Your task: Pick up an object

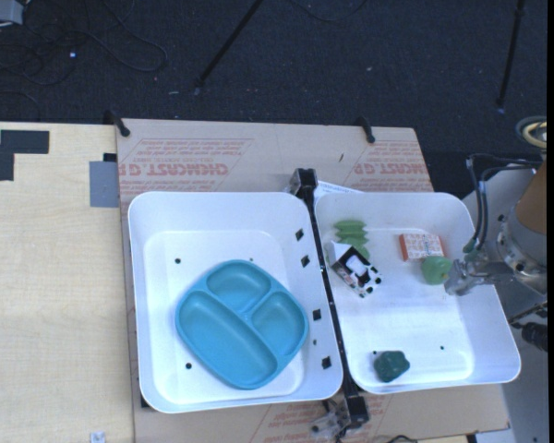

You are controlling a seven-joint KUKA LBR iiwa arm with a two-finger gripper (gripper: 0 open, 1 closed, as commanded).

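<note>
The right bin [485, 358] holds several small objects. A light green leafy piece [352, 232] lies near its back left, with a black-and-white patterned block [357, 272] just in front of it. An orange-red packet [420, 245] rests toward the back right, and a round light green piece [435, 269] sits beside it. A dark green lump [391, 365] lies near the front wall. My gripper [459, 281] hangs low over the bin's right side, right next to the round green piece; whether it touches that piece is unclear.
The left bin [157, 238] holds a blue divided plate [242, 323]. A black divider [319, 284] runs between the bins. Cardboard [212, 160] lies under both, and a pale wooden bench top [46, 293] spreads to the left.
</note>
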